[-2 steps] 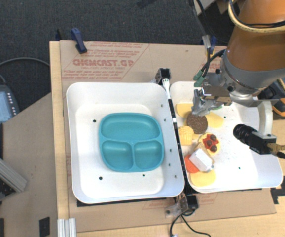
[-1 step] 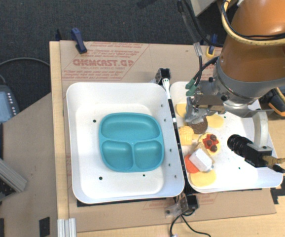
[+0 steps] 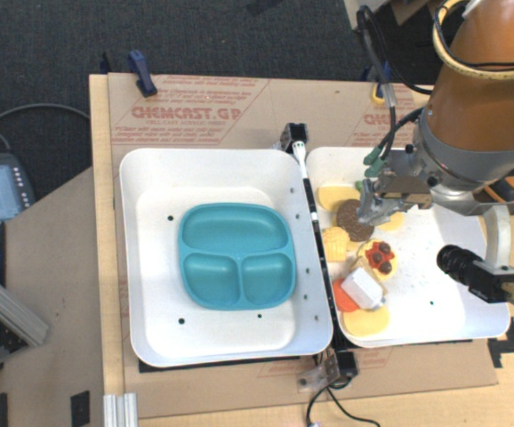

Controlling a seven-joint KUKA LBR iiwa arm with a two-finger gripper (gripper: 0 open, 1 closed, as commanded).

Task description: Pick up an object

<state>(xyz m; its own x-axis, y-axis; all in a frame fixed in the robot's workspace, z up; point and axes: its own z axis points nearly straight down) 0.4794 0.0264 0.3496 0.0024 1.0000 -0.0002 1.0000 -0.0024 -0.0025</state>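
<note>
I see the gripper (image 3: 370,205) low over the right bin (image 3: 444,314), directly above a brown round object (image 3: 353,220) near the bin's left wall. From this slanted overhead angle I cannot tell how the jaws stand; the wrist blocks them. Other toy items cluster beside the brown piece: a yellow piece (image 3: 333,197) behind it, a corn-like yellow piece (image 3: 334,239), a red berry cluster (image 3: 381,256), a white block (image 3: 363,287) lying on an orange-red piece (image 3: 345,299), and a pale yellow disc (image 3: 365,319) at the front edge. The left bin (image 3: 146,238) holds a teal divided plate (image 3: 236,255), centred. Nothing is visibly lifted.
</note>
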